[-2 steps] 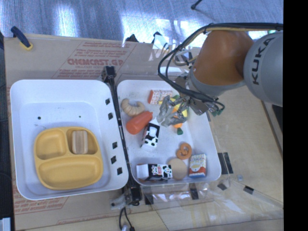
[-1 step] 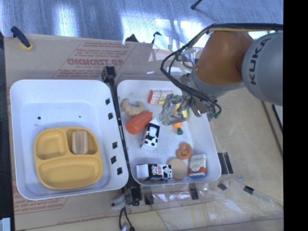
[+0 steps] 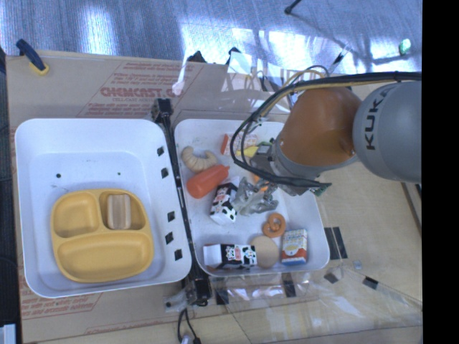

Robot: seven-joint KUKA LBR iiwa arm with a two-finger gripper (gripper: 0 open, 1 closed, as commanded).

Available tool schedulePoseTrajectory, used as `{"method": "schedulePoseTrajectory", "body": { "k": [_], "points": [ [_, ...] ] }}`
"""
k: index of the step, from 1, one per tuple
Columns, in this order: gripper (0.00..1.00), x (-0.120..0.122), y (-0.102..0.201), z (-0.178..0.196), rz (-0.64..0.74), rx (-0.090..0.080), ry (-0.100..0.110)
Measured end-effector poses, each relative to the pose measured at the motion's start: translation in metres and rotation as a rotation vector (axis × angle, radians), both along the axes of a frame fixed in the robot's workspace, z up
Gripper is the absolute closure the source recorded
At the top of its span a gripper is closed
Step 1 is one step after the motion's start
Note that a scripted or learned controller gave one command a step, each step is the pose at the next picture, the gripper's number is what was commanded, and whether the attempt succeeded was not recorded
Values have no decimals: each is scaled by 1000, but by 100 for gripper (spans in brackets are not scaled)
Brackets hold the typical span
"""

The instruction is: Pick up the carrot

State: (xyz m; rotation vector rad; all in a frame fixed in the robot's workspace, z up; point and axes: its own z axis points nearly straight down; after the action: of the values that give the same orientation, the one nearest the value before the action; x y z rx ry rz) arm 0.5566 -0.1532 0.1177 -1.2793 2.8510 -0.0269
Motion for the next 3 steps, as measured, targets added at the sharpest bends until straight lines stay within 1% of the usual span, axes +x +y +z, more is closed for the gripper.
{"method": "schedulePoseTrajectory", "body": {
  "k": [1, 2, 3],
  "points": [
    [100, 51, 13, 50, 160, 7, 16],
    [100, 29, -40, 0, 485, 6, 27],
    [100, -1, -46, -26, 829, 3, 26]
  ]
}}
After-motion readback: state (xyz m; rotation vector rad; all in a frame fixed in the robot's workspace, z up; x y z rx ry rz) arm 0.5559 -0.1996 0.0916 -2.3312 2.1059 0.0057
